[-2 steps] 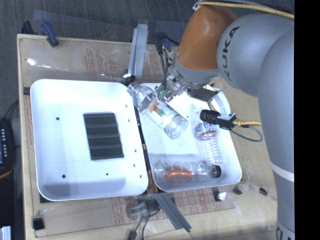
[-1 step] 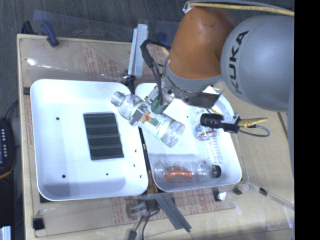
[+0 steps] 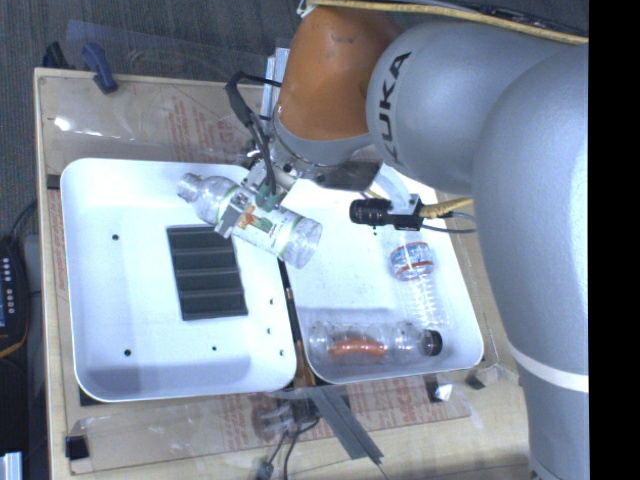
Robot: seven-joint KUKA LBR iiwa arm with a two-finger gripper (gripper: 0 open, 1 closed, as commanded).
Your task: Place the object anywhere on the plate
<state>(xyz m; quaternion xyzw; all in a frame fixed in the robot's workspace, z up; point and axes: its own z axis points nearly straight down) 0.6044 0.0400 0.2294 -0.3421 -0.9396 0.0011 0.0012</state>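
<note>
Gripper (image 3: 262, 180) over the inner edge of the left bin (image 3: 100, 188), near its far right corner; jaws mostly hidden under the wrist, seemingly pinching a clear plastic bottle (image 3: 250, 218) with a green and white label. Bottle lying tilted across the seam between both bins, cap end over the left bin, base end over the right bin (image 3: 468, 318). Black ridged plate (image 3: 206, 271) flat in the middle of the left bin, just below the bottle, apart from it. Open white floor left of the plate and toward the near edge. In the right bin: a water bottle with a blue label (image 3: 415, 278) near the right wall, another clear bottle with an orange label (image 3: 365, 343) along the near wall. Bulky grey arm (image 3: 480, 118) with orange band covering the far right corner of the bench (image 3: 150, 128). Blue clamp (image 3: 98, 66) at the bench's far left corner.
</note>
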